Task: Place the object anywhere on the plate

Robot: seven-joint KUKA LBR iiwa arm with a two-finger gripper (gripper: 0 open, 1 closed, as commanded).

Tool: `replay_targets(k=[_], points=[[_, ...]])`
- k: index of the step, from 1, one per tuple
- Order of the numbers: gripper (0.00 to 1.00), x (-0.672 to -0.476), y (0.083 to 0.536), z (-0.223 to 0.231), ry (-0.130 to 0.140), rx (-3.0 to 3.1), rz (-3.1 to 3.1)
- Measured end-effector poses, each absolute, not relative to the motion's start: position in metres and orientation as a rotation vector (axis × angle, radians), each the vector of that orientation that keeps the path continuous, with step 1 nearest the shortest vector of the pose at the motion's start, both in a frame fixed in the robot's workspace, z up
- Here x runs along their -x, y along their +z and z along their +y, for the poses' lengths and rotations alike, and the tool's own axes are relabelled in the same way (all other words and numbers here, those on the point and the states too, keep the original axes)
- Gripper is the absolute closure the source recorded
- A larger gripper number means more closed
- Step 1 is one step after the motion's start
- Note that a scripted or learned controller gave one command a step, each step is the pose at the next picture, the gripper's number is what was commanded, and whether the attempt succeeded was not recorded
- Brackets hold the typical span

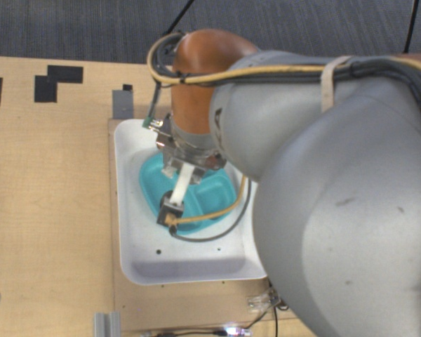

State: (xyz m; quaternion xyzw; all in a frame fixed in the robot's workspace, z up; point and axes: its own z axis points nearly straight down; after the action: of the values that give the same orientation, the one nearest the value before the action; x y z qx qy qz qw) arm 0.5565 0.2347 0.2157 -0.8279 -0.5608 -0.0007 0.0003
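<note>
A teal plate (pixel 150 180) with raised dividers lies in the white bin (pixel 168 265), towards its far side. My gripper (pixel 195 168) hangs straight down over the middle of the plate, close above it, under the orange band of the wrist. The wrist and arm hide the gripper's tips and the plate's centre, and whatever lies under them is covered. I can pick out no loose object on the visible parts of the plate or the bin floor.
The bulky grey arm (pixel 337 188) covers the right half of the view, including the bin's right side. Bare wooden bench (pixel 49 202) spreads to the left. A small grey bracket (pixel 123 104) stands at the bin's far left corner.
</note>
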Motion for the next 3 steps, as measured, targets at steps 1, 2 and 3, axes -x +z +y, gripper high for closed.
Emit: replay_targets(k=[1, 2, 3], points=[[1.00, -0.572, 0.095, 0.235, -0.002, 2.605, -1.755], [1.00, -0.611, 0.178, 0.231, -0.003, 2.496, -1.908], [1.00, -0.667, 0.157, 0.182, -0.001, 2.387, -2.044]])
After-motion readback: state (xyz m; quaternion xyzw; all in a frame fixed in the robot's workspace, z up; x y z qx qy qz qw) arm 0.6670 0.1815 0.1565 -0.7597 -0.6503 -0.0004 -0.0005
